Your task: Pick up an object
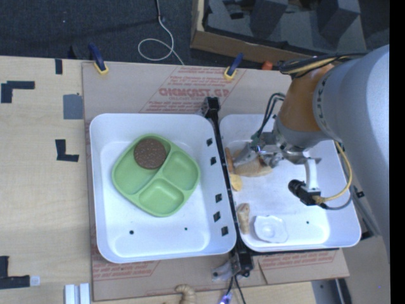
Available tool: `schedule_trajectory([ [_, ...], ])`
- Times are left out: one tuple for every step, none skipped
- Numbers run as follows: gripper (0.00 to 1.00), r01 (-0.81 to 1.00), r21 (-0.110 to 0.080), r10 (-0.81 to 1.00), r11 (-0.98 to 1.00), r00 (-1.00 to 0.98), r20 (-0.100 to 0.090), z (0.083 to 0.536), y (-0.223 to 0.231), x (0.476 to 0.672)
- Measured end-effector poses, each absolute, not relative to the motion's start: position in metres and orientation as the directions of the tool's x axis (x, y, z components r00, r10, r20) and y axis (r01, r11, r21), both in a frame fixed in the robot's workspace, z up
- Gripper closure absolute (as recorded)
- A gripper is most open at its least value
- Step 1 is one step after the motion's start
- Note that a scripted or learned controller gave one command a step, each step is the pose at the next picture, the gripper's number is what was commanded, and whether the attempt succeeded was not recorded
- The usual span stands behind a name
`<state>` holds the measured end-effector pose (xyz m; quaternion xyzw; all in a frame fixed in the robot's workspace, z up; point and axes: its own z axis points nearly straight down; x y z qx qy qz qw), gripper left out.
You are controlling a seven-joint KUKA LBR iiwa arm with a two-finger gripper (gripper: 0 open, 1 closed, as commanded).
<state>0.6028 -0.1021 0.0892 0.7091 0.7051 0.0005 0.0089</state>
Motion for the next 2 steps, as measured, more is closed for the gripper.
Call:
schedule_trajectory([
  [1.0, 1.0, 0.012, 1.0, 0.0, 0.0, -0.002, 0.099, -0.098, 0.606],
  [1.0, 1.0, 0.003, 1.0, 0.009, -0.009, 0.003, 0.189, -0.018, 0.582],
])
